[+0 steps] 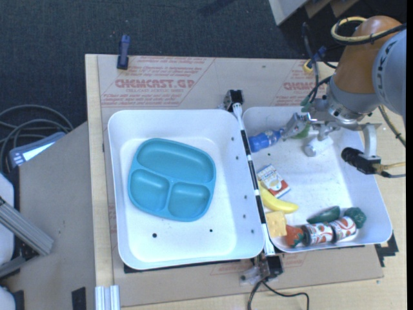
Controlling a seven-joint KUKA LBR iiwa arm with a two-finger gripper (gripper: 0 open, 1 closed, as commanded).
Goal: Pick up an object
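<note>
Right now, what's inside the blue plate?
Nothing shows in the blue plate: its three compartments look bare. It lies in the left bin; whatever is underneath it is covered.

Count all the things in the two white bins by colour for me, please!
Blue: 2, the divided plastic plate and the small bottle
Yellow: 2, the banana and the cheese block
Red-and-white: 2, the carton and the can
Green: 1, the pepper
Total: 7
</note>
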